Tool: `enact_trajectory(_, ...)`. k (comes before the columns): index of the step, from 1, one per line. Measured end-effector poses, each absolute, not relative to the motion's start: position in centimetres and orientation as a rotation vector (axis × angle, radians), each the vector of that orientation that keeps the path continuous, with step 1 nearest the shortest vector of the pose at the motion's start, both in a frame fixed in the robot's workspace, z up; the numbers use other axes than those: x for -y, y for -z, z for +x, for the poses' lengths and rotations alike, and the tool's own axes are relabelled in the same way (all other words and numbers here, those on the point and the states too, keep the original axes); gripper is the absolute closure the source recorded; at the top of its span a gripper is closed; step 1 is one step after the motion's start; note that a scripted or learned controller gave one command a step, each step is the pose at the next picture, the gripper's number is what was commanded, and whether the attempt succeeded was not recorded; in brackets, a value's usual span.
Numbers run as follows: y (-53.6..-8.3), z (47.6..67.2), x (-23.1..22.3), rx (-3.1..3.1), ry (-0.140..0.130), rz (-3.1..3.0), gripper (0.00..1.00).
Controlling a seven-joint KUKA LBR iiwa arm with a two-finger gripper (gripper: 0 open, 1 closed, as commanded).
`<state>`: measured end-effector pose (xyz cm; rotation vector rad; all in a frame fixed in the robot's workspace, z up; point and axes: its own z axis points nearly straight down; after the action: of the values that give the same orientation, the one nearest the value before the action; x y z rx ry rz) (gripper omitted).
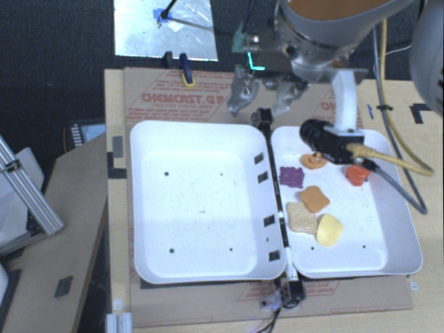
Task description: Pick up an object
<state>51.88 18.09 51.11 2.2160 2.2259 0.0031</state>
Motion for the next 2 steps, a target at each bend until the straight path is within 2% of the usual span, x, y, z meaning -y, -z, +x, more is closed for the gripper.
enact_trajectory(1, -52.3, 51.9, -18.1, -2.231, -0.008, 2.209, 1.00)
enact_trajectory(2, -53.3, 51.9, -18.2, -2.237, -0.011, 2.202, 1.00)
